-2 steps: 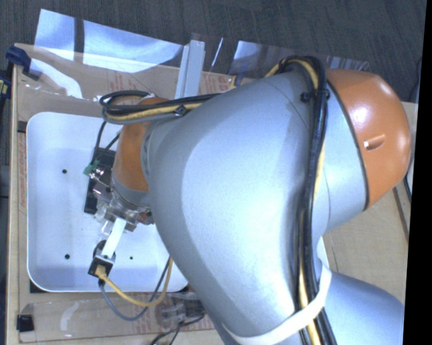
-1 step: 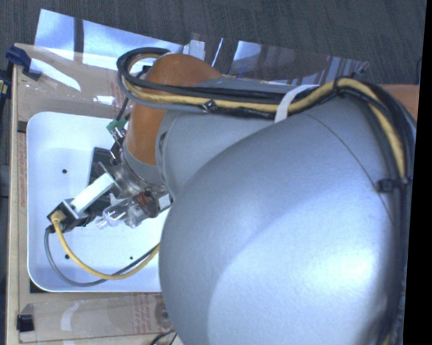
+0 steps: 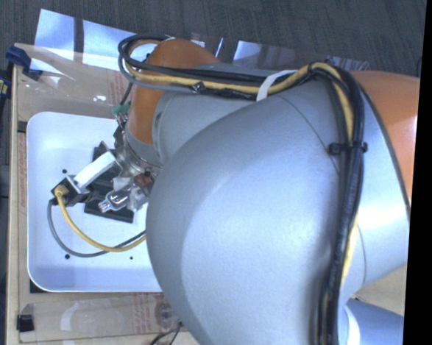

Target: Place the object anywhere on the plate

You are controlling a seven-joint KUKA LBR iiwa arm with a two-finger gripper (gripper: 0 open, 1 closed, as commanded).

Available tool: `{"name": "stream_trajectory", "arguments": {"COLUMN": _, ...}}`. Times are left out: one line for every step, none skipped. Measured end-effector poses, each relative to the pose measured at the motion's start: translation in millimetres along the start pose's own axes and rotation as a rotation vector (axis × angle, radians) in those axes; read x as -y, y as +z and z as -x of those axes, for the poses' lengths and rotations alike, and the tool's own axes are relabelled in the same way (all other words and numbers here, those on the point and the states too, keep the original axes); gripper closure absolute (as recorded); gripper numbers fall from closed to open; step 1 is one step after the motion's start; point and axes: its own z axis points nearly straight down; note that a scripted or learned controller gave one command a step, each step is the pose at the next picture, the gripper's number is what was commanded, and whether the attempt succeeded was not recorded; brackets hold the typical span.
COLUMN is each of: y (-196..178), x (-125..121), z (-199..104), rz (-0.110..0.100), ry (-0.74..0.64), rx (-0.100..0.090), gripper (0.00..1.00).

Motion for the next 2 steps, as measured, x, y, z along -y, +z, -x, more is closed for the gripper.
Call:
{"name": "stream_trajectory", "arguments": {"y": 40.6, "x": -40.8, "z": -52.7, "rz": -0.002, "ry": -0.186, "rx": 0.000, "gripper": 1.00}}
{"name": "stream_trajectory", "arguments": {"y": 40.7, "x": -40.3, "z": -52.8, "rz": -0.002, "ry": -0.187, "rx": 0.000, "gripper": 0.00}}
